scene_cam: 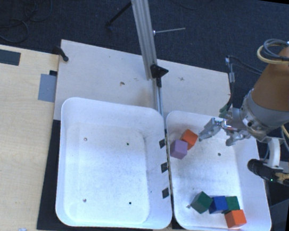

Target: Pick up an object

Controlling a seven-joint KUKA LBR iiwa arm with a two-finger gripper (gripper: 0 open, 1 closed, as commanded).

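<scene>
Jaws [220, 131] are hanging spread open and gripping nothing above the right bin [258, 221], just right of an orange block [189, 138] that is touching a purple block [179, 148] on the desk.

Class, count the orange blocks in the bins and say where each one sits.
2, both in the right bin: one orange block near the top, above the purple block; the other at the bottom right beside a green block.

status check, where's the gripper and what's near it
Gripper open, above right bin, holding nothing. Orange block and purple block just left of it, touching. Nothing in the way.
</scene>
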